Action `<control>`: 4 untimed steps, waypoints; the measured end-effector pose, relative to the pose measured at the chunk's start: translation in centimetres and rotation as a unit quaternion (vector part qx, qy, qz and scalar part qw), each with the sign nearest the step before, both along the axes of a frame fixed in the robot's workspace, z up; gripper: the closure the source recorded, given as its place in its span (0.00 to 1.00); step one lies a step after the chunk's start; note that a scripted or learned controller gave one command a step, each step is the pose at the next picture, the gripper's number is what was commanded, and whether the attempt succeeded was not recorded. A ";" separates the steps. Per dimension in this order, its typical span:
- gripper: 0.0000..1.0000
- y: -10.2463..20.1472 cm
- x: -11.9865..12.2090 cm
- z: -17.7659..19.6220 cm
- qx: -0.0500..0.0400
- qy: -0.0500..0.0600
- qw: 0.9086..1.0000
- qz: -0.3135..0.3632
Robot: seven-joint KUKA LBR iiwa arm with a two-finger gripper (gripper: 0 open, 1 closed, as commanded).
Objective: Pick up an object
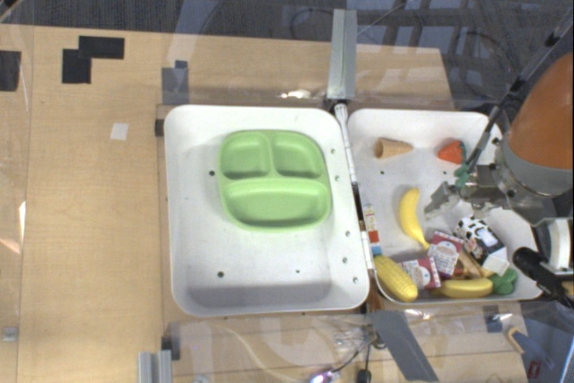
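Two bins on the desk [81,220], and pretty much everything worth grabbing is in the right bin [421,126]. Camera view, using the banana [412,216] as my reference point since it lies in the middle of that bin: the gripper [446,195] hangs just right of the banana's upper end, above the bin floor. Its fingers [436,198] look spread apart with nothing between them, though they're small and greyish so I wouldn't swear to how wide the gap is.

Up from the banana there's an ice cream cone [393,148], and up and to the right an orange-red carrot-looking thing [451,152]. Down and to the right sits a cow-patterned toy [478,236]. Below the banana it's a crowd: corn cob [395,277], a couple of red packets [441,257], a yellow squash-ish piece [466,287], all touching or overlapping. Way left of the banana, the left bin [193,282] holds a green divided plate [273,178].

My take: the banana is the obvious target, since it's close and lies apart from the rest. Straddle it across the narrow width near the middle, not along the curve, and drop low enough before closing. I'd skip the pile, too easy to snag two things or nudge everything.
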State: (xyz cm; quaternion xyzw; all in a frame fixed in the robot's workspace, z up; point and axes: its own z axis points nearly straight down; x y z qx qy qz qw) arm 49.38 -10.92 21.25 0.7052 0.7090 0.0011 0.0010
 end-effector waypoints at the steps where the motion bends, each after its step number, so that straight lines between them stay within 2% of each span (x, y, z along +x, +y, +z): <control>1: 0.00 2.4 7.7 -12.1 -0.002 -0.009 0.997 0.082; 2: 1.00 2.7 7.9 -10.9 0.000 -0.011 0.997 0.083; 3: 1.00 7.6 9.7 6.0 0.000 -0.002 0.998 0.064; 4: 1.00 8.8 10.4 4.6 0.000 0.000 0.995 -0.104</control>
